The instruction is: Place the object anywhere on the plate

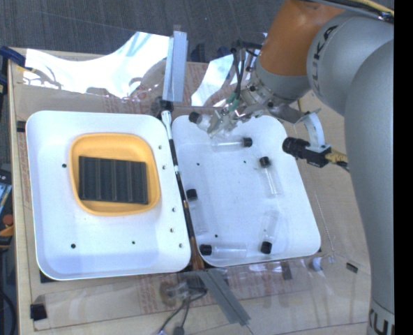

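The yellow plate [112,174] is lying in the left bin [46,187], and a dark ribbed object [114,180] is resting flat on the middle of the plate. The tool [224,117] is hanging over the far edge of the right bin [248,201], to the right of the plate and well apart from it. I cannot tell whether it is gripping anything.

Yellow plate [113,147] with dark ribbed centre; white bins [53,243]; orange-banded grey arm [346,54].
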Controlling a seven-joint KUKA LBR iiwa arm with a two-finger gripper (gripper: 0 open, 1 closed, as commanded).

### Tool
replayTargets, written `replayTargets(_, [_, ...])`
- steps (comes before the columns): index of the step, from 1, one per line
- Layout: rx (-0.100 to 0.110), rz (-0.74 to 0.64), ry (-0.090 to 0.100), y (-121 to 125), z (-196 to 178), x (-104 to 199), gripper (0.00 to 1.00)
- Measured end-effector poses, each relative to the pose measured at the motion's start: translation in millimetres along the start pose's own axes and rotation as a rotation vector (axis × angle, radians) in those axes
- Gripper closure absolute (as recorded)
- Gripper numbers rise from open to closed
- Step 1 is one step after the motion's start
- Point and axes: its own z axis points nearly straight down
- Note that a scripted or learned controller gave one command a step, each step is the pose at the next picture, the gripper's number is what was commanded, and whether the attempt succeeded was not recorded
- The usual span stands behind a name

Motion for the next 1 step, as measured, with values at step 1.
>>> replayTargets(1, [0.002,-0.097,0.001,-6.6,56.3,23.1,1.00])
